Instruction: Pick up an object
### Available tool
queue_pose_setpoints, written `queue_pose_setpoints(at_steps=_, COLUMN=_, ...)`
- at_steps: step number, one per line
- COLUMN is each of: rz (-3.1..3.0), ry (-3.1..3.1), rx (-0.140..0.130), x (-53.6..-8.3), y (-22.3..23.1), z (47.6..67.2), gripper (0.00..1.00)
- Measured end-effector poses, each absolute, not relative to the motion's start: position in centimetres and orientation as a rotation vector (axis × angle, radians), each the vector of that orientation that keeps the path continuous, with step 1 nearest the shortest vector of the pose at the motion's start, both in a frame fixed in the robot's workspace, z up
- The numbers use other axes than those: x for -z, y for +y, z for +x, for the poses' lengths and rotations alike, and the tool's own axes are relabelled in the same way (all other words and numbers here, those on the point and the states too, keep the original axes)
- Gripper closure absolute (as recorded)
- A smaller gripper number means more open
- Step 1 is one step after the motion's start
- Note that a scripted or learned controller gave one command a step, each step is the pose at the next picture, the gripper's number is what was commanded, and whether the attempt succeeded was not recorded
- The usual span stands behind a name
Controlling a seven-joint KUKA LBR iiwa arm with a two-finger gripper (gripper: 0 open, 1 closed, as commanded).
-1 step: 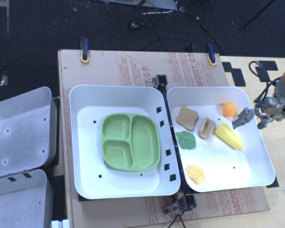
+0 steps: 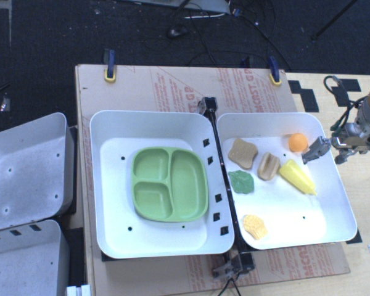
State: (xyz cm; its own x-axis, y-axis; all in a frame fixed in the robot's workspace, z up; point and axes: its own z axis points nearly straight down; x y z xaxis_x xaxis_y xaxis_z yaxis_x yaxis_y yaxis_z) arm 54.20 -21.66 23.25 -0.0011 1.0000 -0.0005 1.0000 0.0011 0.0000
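gripper (image 2: 328, 149) at right bin's (image 2: 333, 227) right edge, fingers spread, holding nothing | corn (image 2: 298, 176) just beside, long axis diagonal, tip toward bin's lower-right corner

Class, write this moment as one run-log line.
gripper: open, above right bin's right edge | holding: nothing | nearest: orange ball, yellow corn | left bin: green divided plate

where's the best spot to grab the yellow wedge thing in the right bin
Probably across the middle of the yellow wedge, coming straight down from above. It lies flat on the right bin floor, long and narrow, slanting from upper left to lower right, so closing across its short width suits it. The orange ball sits just above its upper end.
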Motion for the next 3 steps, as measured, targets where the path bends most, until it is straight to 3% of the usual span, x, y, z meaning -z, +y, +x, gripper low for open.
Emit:
queue_pose_setpoints(at_steps=2, rz=2.222, ry=2.222, rx=0.002, x=-12.2, y=-20.0, z=53.4, gripper=0.00)
queue_pose_setpoints(at_steps=3, rz=2.198, ry=2.188, rx=-0.007, x=-10.4, y=-20.9, z=54.1, gripper=0.00)
